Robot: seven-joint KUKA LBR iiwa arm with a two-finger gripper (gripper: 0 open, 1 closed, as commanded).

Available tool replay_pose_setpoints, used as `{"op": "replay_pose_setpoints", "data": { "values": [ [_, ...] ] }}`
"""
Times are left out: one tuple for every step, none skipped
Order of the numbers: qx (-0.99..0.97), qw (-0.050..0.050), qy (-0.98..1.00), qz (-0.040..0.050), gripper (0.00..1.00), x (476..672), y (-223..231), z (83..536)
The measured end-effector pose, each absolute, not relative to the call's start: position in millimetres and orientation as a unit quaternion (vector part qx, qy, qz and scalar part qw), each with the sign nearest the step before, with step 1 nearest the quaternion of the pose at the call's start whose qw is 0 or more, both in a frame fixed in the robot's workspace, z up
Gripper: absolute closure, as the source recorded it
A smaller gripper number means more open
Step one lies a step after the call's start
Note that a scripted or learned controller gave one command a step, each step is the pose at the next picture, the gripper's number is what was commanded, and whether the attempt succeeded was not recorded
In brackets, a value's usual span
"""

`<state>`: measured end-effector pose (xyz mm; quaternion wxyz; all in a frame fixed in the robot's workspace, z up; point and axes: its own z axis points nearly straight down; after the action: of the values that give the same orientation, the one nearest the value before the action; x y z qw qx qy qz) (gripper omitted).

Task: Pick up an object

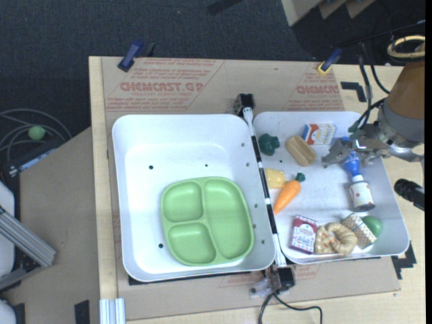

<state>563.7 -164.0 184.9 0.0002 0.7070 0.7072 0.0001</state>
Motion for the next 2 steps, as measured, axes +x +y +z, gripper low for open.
{"op": "replay_pose_setpoints", "data": {
  "values": [
    [0.705, -0.004, 0.709, 0.0036, 0.00, 618.4, -217.2, 83.9],
    [0.706, 0.000, 0.709, 0.0017, 1.00, 618.5, -220.2, 95.2]
  ]
}}
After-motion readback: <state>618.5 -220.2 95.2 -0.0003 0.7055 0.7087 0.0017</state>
